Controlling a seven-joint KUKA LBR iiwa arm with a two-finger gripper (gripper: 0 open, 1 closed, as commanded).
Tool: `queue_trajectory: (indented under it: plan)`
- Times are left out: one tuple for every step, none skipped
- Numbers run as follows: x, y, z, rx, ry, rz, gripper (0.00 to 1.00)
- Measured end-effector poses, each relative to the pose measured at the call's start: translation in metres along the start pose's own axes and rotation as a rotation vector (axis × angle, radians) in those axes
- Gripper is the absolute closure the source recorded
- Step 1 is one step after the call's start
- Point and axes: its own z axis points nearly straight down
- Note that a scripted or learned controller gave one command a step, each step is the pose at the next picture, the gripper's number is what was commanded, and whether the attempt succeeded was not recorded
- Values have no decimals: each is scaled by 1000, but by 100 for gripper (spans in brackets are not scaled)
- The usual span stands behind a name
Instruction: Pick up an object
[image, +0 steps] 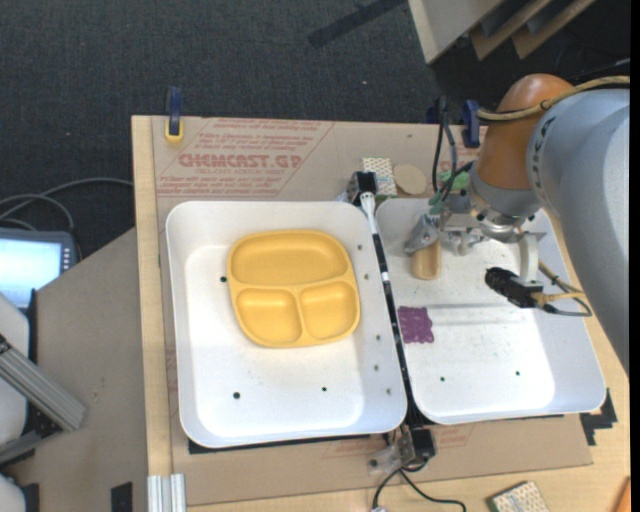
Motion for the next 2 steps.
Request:
queue_trajectory:
  plan:
    - [0, 9, 0, 0, 0, -1, 0]
    - [0, 13, 0, 0, -1, -1, 0]
